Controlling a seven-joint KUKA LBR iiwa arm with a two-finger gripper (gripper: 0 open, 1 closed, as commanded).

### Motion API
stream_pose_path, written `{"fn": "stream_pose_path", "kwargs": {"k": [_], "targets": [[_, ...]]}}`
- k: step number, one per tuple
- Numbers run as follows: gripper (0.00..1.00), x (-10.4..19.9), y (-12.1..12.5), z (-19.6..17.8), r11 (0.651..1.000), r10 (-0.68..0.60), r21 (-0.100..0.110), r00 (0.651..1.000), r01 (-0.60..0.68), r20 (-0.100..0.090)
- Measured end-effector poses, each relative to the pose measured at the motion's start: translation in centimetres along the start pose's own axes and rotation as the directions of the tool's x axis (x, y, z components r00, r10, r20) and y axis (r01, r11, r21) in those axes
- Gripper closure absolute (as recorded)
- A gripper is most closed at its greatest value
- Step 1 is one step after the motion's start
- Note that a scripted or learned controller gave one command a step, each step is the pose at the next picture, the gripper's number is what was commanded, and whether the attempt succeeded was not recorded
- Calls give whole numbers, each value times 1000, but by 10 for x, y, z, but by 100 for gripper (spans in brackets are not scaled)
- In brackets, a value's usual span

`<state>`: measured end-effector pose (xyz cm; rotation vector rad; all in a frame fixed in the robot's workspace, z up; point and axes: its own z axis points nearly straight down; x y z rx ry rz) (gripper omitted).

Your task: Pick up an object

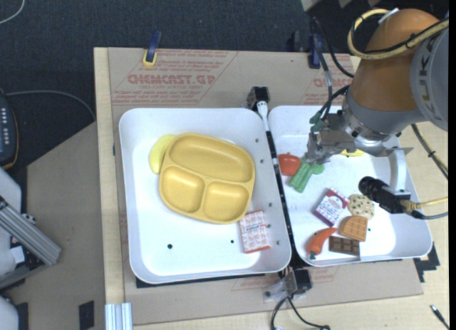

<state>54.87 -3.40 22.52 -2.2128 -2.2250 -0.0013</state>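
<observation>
A robotics lab: an industrial arm [388, 72] reaches over a plywood counter [178, 79] bearing two white bins [135, 179] of toy food, with clamps [150, 50] at the board's edge, loose cables [43, 97], aluminium framing [28, 232] and dark carpet [107, 1].

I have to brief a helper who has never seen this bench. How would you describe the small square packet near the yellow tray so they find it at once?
Start at the left white bin, the one holding the big yellow divided tray. Just off that tray's front right corner lies the small square packet, flat on the bin floor. It is white with red print, the only wrapped item in that bin.
</observation>
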Motion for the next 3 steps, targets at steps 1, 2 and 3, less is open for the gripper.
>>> {"fn": "stream_pose_path", "kwargs": {"k": [1, 2, 3], "targets": [[100, 28, -27, 8, 1000, 3, 3, 1000, -3, 1], [100, 31, -19, 11, 1000, 4, -2, 1000, -4, 3], [100, 39, -19, -3, 1000, 3, -5, 1000, -3, 3]]}}
